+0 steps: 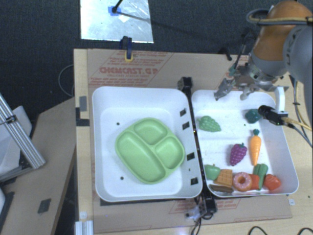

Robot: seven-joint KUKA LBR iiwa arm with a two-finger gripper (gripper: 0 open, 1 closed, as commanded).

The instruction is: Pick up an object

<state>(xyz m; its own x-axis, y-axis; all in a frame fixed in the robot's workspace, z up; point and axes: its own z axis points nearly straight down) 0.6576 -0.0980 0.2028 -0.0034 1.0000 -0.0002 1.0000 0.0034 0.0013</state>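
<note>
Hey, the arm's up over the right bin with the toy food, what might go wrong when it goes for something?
1. The gripper sits above the bin's far rim, so a straight descent could hit plastic, not food.
2. The donut, waffle and tomato crowd the near edge; a grab there may nudge neighbours or catch two.

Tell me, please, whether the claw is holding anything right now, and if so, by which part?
Nothing is held. The claw hangs open above the far end of the right bin, with nothing between its fingers; the toy food lies in the bin.
</note>
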